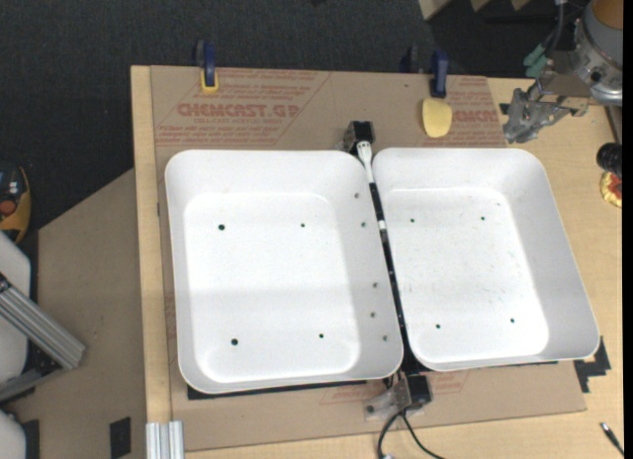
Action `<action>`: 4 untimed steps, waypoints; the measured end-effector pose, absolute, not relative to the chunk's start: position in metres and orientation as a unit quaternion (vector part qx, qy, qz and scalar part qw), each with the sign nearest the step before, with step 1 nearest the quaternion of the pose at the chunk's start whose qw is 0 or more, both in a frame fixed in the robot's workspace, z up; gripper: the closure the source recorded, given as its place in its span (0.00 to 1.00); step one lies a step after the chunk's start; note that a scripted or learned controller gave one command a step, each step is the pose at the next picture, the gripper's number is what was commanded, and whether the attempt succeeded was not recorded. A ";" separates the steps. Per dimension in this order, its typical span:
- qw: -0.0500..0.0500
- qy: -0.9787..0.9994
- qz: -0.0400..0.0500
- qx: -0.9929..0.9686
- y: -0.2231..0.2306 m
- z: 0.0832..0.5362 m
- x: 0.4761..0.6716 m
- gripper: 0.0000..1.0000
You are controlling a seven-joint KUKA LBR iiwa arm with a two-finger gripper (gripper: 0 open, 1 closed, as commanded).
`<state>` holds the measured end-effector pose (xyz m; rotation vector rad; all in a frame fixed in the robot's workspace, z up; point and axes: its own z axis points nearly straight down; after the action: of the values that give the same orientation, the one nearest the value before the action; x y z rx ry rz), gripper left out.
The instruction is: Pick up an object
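Bins sit side by side, left bin and right bin. We see the gripper beyond the right bin's far corner, grip state unclear. A yellow object lies on the bench near it.

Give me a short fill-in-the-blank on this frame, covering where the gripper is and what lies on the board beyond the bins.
1. The gripper hangs beyond the far right corner of the ____ bin.
2. The small object lying on the board just beyond the right bin is pale ____ in colour.
3. Two ____ clamps hold the board's far edge.
4. Each bin floor shows ____ dark dots.

Missing words: right; yellow; blue; four
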<state>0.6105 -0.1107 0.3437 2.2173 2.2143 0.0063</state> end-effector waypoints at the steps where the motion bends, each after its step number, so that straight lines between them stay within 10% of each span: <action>1: -0.003 0.709 -0.002 0.705 -0.059 0.260 0.641 1.00; 2: 0.004 0.707 0.003 0.707 -0.062 0.324 0.641 1.00; 4: 0.002 0.707 0.001 0.707 -0.027 0.302 0.656 1.00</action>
<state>0.6564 -0.0266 0.3016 2.2182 2.2202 0.0039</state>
